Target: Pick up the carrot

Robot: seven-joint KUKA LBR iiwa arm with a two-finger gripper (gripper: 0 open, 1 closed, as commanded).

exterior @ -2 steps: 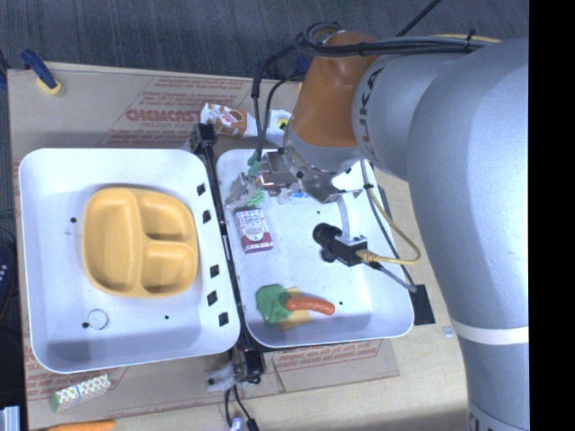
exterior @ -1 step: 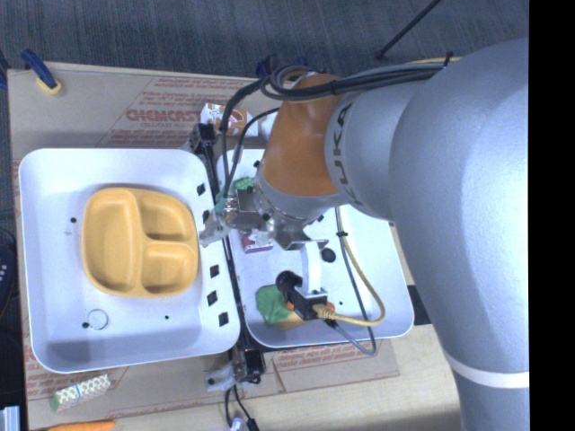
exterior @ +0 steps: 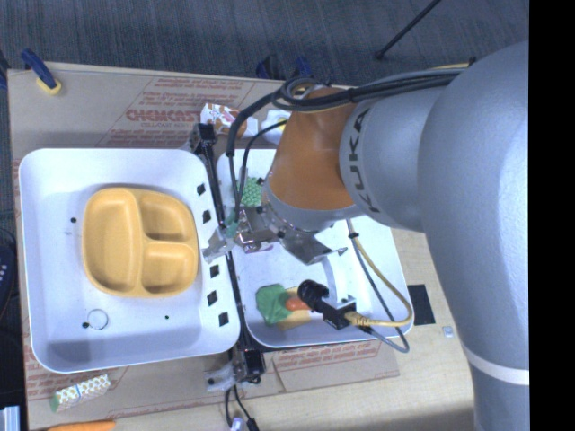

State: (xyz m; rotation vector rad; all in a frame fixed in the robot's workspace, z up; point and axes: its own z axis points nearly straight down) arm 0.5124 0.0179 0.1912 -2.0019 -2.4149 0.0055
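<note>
A small orange piece that looks like the carrot (exterior: 296,305) lies near the front edge of the right bin (exterior: 388,268), tucked against a green leafy item (exterior: 269,301) and a pale yellow piece (exterior: 289,321). The arm's orange-banded wrist (exterior: 310,164) covers most of that bin. My gripper (exterior: 243,230) pokes out under the wrist at the bin's left wall, behind and to the left of the carrot, apart from it. A black cable connector (exterior: 314,294) partly overlaps the carrot.
In the left bin (exterior: 45,241) sits a yellow divided plate (exterior: 139,239). A green object (exterior: 254,191) peeks out under the wrist in the right bin. The divider between the bins carries black clips (exterior: 214,268). Cables loop over the right bin's front corner.
</note>
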